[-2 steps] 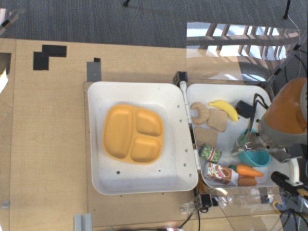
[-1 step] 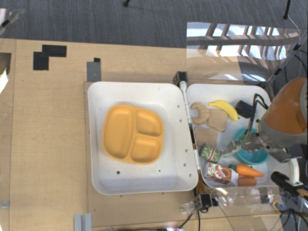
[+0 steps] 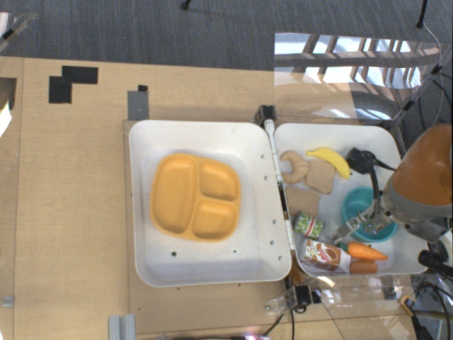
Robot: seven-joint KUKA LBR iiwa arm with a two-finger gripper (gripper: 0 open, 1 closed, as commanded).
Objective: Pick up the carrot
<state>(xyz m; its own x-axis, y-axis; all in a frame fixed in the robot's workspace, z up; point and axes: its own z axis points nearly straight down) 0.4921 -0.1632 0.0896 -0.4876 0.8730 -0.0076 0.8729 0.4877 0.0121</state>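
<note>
gripper observed low over the right bin, on the arm that reaches in from the right side of the bench. whether the gripper is apart or together cannot be told from where i stand; nothing is seen clamped in it. carrot noted lying flat on the bin floor just on the near side of the gripper, thick end to the gripper's left, tip pointing towards the arm; whether the two touch cannot be told. a brown-red sausage lies just beyond the carrot, nearer the front wall of the bin. a teal bowl sits right behind the gripper on its far side, partly covered by it. to the gripper's left: a small green can, and nearer the front a bottle with a red label, lying down. further off on the far-left side: a tan slice, a bread slice, a croissant and a banana. well to the left of the gripper, the left bin holds a yellow divided plate.
</note>
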